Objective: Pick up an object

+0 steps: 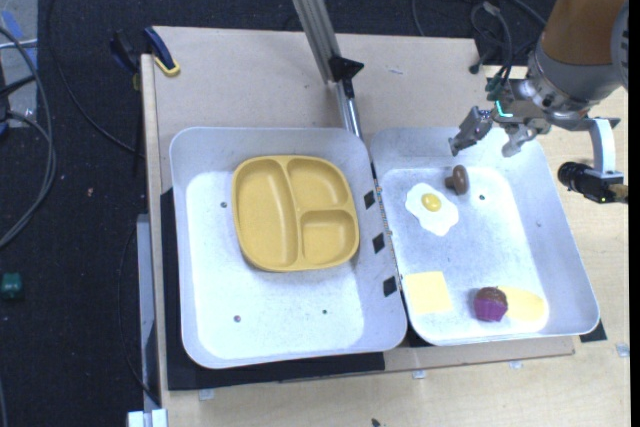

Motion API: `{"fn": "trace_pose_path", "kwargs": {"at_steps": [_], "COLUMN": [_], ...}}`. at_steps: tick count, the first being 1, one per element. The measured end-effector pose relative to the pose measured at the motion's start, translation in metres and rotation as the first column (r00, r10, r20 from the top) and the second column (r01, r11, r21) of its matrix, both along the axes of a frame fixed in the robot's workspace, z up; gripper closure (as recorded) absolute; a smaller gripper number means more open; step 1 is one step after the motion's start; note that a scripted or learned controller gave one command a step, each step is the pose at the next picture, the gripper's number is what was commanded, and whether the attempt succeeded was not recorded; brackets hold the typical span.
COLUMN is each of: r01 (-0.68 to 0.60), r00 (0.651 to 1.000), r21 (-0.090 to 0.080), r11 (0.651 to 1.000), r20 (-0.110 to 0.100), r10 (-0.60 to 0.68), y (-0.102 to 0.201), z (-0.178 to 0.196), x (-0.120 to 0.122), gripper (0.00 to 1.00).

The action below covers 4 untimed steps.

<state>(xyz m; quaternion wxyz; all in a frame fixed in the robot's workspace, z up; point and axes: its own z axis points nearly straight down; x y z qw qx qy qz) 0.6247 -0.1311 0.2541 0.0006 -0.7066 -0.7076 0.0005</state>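
The right bin [560, 245] holds a fried egg [431, 209], a small brown piece [458, 179], a yellow cheese slice [427, 292], a purple round object [489, 304] and a pale yellow flat piece [524, 305]. My gripper [492, 135] hangs over the bin's far edge, above and slightly right of the brown piece. Its two fingers are spread apart with nothing between them.
The left bin [200, 245] carries a yellow three-compartment plate [296, 212]. A metal pole [310, 0] slants down toward the gap between the bins. The orange-banded arm [590, 5] reaches in from the upper right. Cables lie on the dark floor around the bench.
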Motion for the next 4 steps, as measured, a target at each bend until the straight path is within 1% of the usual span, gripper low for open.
{"fn": "trace_pose_path", "kwargs": {"at_steps": [1,2,3,4], "r01": [0.000,0.002,0.002,0.002], "r00": [1.000,1.000,1.000,1.000], "r21": [0.000,-0.001,0.000,0.000], "r11": [1.000,1.000,1.000,1.000], "r20": [0.002,-0.002,-0.003,-0.003], "r10": [0.000,-0.002,-0.002,-0.002], "y": [0.000,-0.005,0.000,0.003], "z": [0.001,-0.045,-0.094,-0.158], "x": [0.000,-0.004,-0.013,-0.016], "gripper": [0.00,0.00,0.00,0.00]}}
